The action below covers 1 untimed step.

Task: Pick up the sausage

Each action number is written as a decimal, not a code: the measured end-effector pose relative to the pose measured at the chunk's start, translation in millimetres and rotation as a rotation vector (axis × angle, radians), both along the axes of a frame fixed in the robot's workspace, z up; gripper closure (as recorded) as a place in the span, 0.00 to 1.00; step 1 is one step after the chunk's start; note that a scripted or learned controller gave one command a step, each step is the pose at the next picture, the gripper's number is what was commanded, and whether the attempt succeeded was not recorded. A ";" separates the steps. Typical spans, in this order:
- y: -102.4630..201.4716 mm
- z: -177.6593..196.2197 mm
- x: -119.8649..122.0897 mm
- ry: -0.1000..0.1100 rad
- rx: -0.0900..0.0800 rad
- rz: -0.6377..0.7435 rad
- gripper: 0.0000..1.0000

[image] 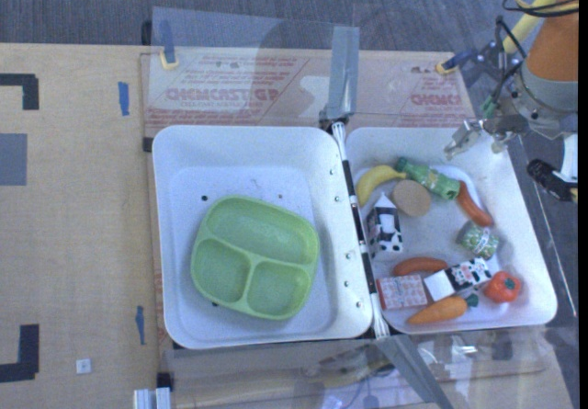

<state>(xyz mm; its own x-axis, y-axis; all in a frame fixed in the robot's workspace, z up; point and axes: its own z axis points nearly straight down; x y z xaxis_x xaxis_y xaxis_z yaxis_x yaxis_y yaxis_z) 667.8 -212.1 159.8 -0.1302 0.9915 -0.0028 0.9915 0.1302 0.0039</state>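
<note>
Nearest the camera lies a carrot (pixel 439 310), at the front rim of the right bin (pixel 537 255) and well forward of the banana (pixel 378 181). Taking the banana as the marker: the gripper (pixel 479 135) hangs beyond it toward the arm's side, over the bin's far corner. Its fingers (pixel 457 142) look spread apart with nothing between them.

Two reddish pieces could be the sausage. One (pixel 420 266) lies forward of the banana, about midway to the carrot. The other (pixel 474 205) lies across the bin from the banana, closer to the gripper. I cannot tell which is meant; the forward one looks more likely.

By my reading this is the approach step and no grasp has begun. The next move calls for travel over the chosen piece, fingers turned across its short width, then a straight descent, as neighbours crowd close.

Counted:
- two bins
- one plate (pixel 254 256), in the left bin (pixel 175 214), on the banana's other side
- one banana
- one carrot
- one tomato (pixel 503 287)
- two cow-print cartons (pixel 387 228)
- two sausage-like pieces
</note>
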 end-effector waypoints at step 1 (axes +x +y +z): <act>-2.2 -72.3 -44.6 -0.002 0.011 0.119 0.00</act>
